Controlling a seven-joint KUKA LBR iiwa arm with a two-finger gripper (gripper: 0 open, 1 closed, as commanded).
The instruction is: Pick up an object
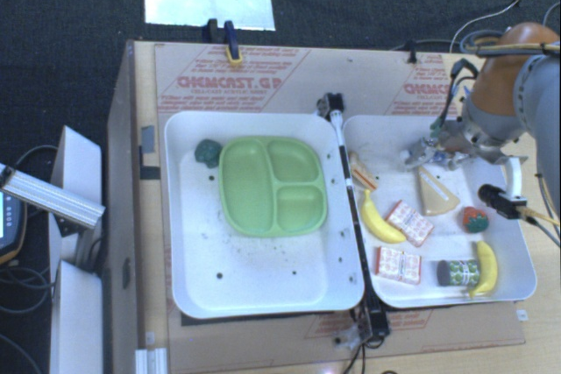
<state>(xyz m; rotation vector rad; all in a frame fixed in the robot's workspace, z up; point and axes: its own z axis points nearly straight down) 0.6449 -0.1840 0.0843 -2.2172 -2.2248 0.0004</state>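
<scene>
Hand being positioned over the right bin for a pick.

Camera view: the hand (427, 151) is being held low just above the pale cheese wedge (436, 194) in the right bin (526, 276); its grip state cannot be told. The wedge's smooth slanted faces are being judged slippery, and the glossy curved banana (379, 221) and flat printed cracker box (409, 223) nearby risk being nudged.

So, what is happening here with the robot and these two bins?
A grey KUKA arm reaches in from the right, its gripper hovering over the upper part of the right bin, just above a cheese wedge. That bin also holds two bananas, two red-and-white packs, a strawberry and a small can. The left bin holds a green divided plate and a dark green piece.
</scene>
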